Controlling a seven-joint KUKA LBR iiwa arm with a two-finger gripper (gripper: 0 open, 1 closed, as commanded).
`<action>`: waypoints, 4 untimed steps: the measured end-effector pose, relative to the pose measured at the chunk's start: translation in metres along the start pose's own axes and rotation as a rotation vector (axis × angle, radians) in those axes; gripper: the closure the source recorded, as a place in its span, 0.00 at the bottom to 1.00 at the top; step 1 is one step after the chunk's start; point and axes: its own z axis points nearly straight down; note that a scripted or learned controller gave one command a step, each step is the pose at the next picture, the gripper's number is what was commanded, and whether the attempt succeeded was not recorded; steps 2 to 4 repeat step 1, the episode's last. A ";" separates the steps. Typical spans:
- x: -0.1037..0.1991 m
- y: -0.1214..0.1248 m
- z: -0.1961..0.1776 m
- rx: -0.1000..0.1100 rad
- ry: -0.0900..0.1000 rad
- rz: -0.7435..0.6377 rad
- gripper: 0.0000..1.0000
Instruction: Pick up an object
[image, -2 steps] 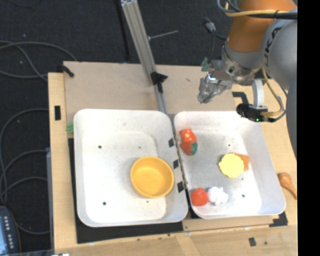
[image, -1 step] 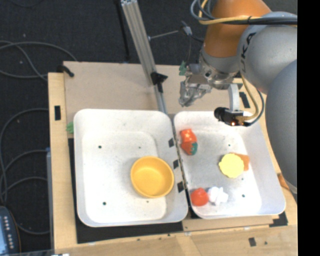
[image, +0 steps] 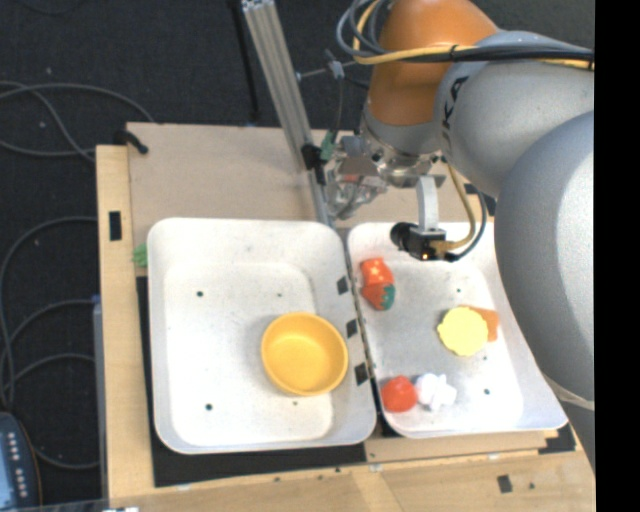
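Observation:
My gripper (image: 345, 195) hangs above the far end of the wall between the two bins, below the orange wrist band. It points down over the back edge of the bins, with nothing visible in it. In the right bin (image: 505, 395) lie a red and green strawberry-like toy (image: 376, 282), a yellow round piece (image: 462, 331) with an orange bit behind it, and a red ball (image: 398, 394) beside a small white object (image: 435, 390). A yellow bowl (image: 304, 354) sits in the left bin (image: 200, 300).
A slanted metal rail (image: 285, 90) rises behind the bins, close to the gripper. A black fitting with cable (image: 420, 240) sits over the right bin's back. The large grey arm covers the right side. Cables lie on the dark floor at left.

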 end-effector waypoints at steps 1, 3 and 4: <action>0.051 -0.018 0.008 0.000 0.001 -0.001 1.00; 0.051 -0.018 0.008 0.000 0.001 -0.001 1.00; 0.051 -0.018 0.008 0.000 0.001 -0.001 1.00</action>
